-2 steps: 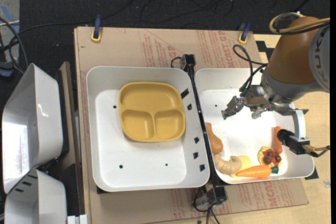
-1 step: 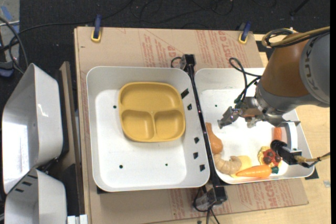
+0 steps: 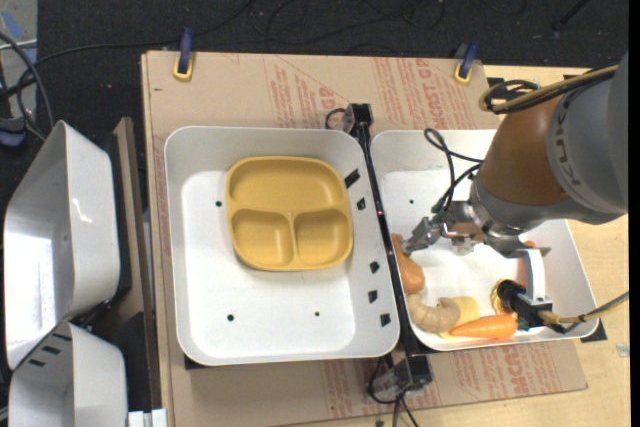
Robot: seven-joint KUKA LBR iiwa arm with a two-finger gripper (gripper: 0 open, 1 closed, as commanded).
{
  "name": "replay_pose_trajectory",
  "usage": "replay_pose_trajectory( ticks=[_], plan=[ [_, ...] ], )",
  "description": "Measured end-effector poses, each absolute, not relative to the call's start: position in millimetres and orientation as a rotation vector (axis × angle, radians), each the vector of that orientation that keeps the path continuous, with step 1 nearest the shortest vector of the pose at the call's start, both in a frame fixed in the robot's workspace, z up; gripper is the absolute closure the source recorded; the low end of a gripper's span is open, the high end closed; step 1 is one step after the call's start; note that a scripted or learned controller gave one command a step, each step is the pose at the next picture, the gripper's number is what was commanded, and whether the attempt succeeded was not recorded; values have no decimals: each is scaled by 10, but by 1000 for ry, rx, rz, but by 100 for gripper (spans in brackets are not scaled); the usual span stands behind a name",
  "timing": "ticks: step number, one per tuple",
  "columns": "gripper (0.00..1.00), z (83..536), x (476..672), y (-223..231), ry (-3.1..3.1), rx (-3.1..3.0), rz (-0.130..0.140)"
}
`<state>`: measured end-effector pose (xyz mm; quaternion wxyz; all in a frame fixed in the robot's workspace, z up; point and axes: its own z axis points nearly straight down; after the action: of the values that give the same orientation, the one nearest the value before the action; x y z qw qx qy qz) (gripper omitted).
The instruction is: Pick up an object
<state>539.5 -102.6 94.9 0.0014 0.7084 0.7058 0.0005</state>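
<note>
Now I see my gripper (image 3: 447, 230) in the right bin (image 3: 575, 245), grip unclear, above a carrot (image 3: 487, 326) and pale food (image 3: 440, 313); left bin (image 3: 200, 315) holds a yellow tray (image 3: 290, 212).

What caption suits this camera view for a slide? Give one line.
KUKA arm lowers its tool over the right bin of toy food; yellow divided plate sits in the left bin.

Glossy white plastic bins (image 3: 200, 315) rest on matt brown cardboard (image 3: 300, 80).
</note>
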Motion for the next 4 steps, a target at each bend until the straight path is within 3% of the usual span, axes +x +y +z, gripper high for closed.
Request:
replay_pose_trajectory(
  ticks=[1,3,4],
  plan=[
    [100,1068,5395,-1023,2215,2225,2],
    [100,2263,5409,-924,2223,2215,4],
    [100,2353,5417,-923,2223,2217,2]
  ],
)
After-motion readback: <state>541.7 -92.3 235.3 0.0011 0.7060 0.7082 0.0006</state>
